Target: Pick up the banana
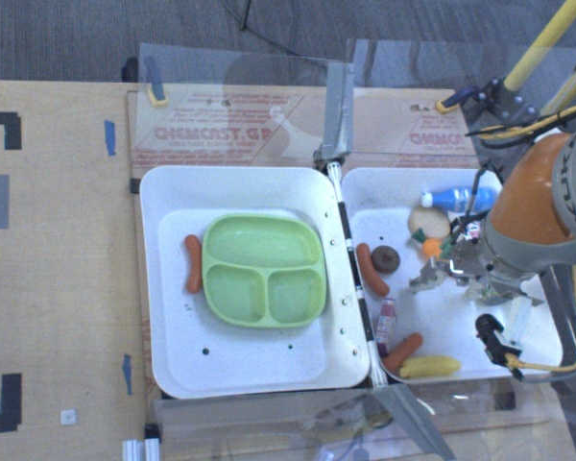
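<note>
One banana (429, 365) lies below the end effector (440, 275) — grip state unclear.

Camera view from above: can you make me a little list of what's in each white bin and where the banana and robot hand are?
left bin: green plate with three sections; a sausage beside its left edge
right bin: banana, sausages, water bottle, chocolate donut, other small toy foods
banana: lying flat by the near edge, next to a sausage
gripper: over the middle of the right bin, apart from the banana
banana picked up: not yet
</note>
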You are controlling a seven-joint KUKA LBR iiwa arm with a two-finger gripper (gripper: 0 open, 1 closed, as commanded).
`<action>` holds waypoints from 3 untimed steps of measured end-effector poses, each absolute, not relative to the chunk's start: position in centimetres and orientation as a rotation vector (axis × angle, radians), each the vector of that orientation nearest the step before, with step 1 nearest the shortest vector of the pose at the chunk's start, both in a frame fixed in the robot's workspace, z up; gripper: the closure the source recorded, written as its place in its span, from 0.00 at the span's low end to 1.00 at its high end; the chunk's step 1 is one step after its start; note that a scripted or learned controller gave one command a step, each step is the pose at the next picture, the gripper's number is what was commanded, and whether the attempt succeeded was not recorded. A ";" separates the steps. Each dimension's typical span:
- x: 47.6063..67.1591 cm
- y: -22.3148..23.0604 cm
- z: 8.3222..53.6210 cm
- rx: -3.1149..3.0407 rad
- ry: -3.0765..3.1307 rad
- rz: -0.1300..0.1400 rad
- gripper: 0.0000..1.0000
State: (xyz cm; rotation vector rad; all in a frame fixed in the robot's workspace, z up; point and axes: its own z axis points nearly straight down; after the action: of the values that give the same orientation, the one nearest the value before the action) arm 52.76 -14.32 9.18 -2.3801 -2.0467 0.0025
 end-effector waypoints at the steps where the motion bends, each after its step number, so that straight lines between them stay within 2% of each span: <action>1: 51.6 -18.3 16.1 -2.596 -1.769 0.004 0.00; 2: 51.6 -19.1 14.1 -2.467 -1.936 0.005 0.00; 3: 48.0 -11.1 8.6 -2.586 -1.788 -0.002 0.00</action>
State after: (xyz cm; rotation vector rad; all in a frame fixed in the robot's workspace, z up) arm 48.01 -11.11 8.56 -2.5860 -1.7884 -0.0018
